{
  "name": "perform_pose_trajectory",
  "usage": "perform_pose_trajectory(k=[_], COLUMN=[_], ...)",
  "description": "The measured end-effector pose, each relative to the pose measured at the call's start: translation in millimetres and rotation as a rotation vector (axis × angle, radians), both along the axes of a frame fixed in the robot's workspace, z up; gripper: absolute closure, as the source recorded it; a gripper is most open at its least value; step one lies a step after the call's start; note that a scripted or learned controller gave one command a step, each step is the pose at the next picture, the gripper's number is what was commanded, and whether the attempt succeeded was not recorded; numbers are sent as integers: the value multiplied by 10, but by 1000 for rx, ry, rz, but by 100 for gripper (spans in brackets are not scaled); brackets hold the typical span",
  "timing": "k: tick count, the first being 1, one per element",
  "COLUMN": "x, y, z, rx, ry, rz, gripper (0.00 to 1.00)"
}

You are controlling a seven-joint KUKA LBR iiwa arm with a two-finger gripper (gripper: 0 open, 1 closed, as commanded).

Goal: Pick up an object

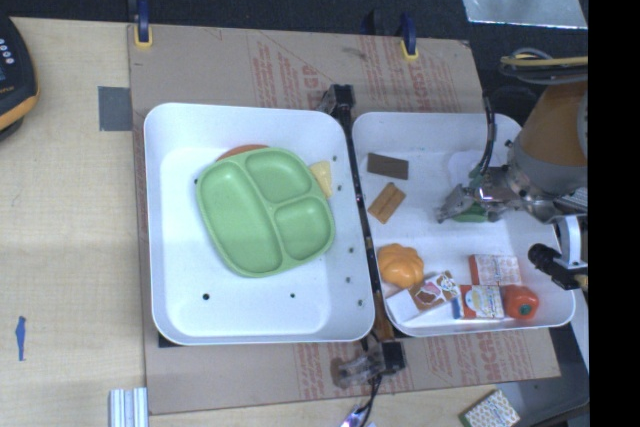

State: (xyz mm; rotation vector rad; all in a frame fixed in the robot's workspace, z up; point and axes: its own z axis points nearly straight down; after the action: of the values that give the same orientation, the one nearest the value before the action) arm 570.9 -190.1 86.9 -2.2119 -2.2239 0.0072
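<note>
My gripper [462,206] hangs low over the right bin [440,130], in its bare middle part, reaching in from the right. Its fingers look spread open, with nothing between them. To its left lie a dark brown block [387,166] and a tan block [386,203]. Toward the bin's front sit an orange fruit-shaped toy [401,265], a small picture card [432,292], a red-and-white packet [495,268], another packet [480,301] and a red-orange toy [521,302]. None of these touches the gripper.
The left bin [180,295] holds a green divided plate [265,210], with a red thing [245,151] and a yellow thing [321,176] peeking from under it. The arm's grey body [550,140] and a cable [489,130] stand over the right bin's right side.
</note>
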Motion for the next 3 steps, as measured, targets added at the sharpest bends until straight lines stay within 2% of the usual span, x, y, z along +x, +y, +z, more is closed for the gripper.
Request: perform_pose_trajectory(k=[1,2,3], x=[-893,349,66], y=[-222,-139,-64], z=[464,998,-7], rx=[3,-4,2], ry=[1,-17,4], rz=[-5,5,-1], gripper=[0,0,0])
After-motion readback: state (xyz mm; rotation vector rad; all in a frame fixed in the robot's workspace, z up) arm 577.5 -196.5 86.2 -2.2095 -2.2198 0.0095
